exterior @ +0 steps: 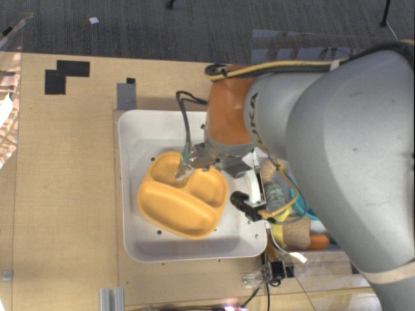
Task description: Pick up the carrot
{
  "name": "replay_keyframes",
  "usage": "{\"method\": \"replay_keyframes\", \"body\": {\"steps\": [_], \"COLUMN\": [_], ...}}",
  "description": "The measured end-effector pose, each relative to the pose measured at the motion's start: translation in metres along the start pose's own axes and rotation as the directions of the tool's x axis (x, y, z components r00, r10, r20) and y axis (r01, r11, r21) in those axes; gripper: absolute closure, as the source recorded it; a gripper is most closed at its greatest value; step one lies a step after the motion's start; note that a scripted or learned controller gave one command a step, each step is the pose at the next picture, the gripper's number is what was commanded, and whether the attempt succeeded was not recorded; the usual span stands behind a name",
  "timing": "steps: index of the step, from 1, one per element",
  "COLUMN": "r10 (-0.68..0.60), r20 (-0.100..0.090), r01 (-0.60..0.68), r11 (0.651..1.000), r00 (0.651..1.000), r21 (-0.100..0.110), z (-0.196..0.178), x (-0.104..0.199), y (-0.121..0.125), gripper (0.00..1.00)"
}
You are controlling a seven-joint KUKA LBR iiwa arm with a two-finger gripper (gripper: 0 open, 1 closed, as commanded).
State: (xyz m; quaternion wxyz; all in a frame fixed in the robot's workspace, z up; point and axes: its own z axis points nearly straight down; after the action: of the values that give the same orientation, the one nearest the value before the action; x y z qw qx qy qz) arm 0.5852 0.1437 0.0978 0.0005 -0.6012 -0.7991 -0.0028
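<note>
The gripper (188,164) hangs low over the yellow divided plate (180,199) in the left bin (130,173); whether it grips anything cannot be told. The carrot (318,241) lies well apart in the right bin, its orange tip peeking out beneath the arm (337,148). This looks like the approach step, misplaced; next the arm would have to cross to the carrot.

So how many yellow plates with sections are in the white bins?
1. The yellow three-section plastic plate lies in the left white bin, right under the tool. The big grey arm covers most of the right bin, so another could be hidden there.
</note>
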Motion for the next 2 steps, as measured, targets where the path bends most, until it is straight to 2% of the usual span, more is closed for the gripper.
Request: {"method": "replay_keyframes", "body": {"steps": [1,2], "r10": [0.005,0.321], "r20": [0.005,-0.004], "r01": [-0.005,-0.321], "r11": [1.0,0.947], "r00": [1.0,0.947], "r21": [-0.018,-0.016], "z": [-0.0113,-0.0083], "x": [-0.0047,-0.0075], "y": [0.0042,0.0012], "gripper": [1.0,1.0]}}
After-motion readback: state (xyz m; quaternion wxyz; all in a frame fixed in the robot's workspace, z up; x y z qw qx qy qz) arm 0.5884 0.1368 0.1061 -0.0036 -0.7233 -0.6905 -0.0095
